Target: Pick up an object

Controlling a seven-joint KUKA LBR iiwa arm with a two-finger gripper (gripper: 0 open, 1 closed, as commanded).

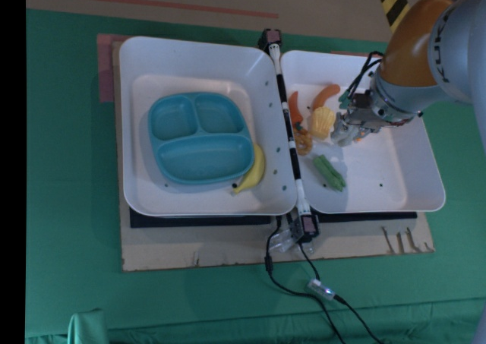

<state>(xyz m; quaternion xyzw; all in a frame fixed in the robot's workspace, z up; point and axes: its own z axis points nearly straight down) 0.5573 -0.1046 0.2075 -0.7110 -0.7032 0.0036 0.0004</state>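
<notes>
Green worktop (68, 183), two white bins. Hand (345, 135) low in right bin (395, 175), just beside yellow toy (323, 121); finger state indiscernible.

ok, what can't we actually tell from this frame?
- Gripper, camera view: fingers blurred and too small to read.
- Pale yellow item beside it: contact unclear, shape too small to name.
- Orange pieces by the divider: too small to identify.
- Banana: one end hidden behind the blue divided plate.
</notes>
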